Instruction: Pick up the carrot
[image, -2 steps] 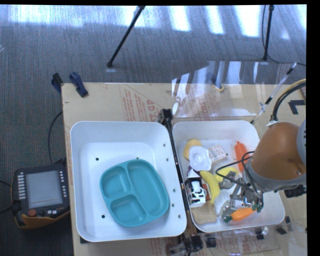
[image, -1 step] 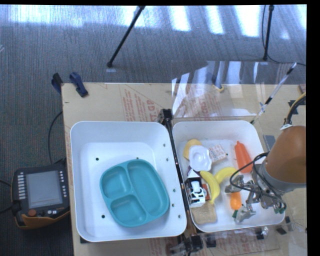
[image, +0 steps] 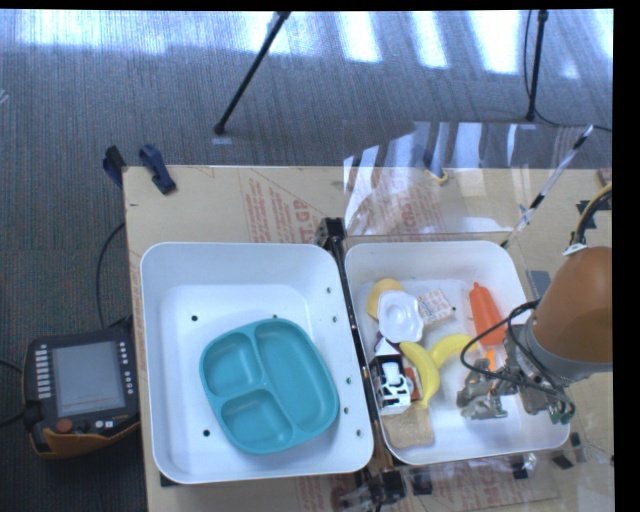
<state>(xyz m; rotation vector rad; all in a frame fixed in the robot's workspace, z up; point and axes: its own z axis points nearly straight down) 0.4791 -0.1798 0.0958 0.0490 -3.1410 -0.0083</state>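
1. The claw (image: 487, 400) is seen low in the right bin (image: 505, 262), near its right wall; whether it is apart or together cannot be told.
2. The carrot (image: 485, 314) is found just up-view of it, its long axis running up and down the view.
3. A banana (image: 432, 362) is seen to the claw's left.

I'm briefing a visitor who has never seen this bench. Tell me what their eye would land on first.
First comes the teal divided plate, alone in the left bin. Next is the right bin, crowded with toy food: an orange carrot near its right side, and a yellow banana at its middle. The arm's orange band looms at the right, with the gripper low in that bin, below the carrot.
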